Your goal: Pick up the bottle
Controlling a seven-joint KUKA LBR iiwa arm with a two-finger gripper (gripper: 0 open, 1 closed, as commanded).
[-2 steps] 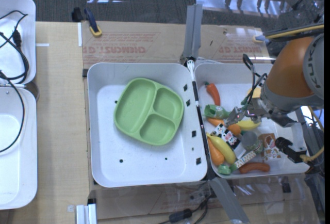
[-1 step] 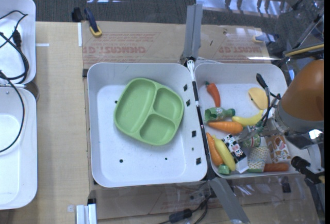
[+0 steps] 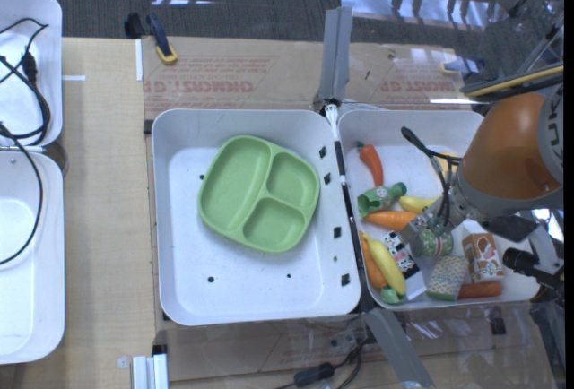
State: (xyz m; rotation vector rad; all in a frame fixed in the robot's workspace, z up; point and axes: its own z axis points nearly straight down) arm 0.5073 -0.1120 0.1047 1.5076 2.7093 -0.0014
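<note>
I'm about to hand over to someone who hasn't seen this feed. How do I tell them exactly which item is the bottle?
Start at the right bin, the one crowded with toy food. Near its left wall, just below the upright carrot, lies the bottle. It is small, dark green with a pale label, lying on its side above a second carrot, and it is the only green item among orange and yellow neighbours there.

Green divided plate (image 3: 260, 194) in left white bin (image 3: 179, 289), banana (image 3: 386, 263), carrot (image 3: 391, 220), orange pepper (image 3: 372, 165) in right bin (image 3: 395, 116)

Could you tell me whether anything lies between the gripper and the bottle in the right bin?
Nothing visible does. The gripper hangs low over the right bin, and the green bottle lies just to its left in the view, above a carrot.
</note>
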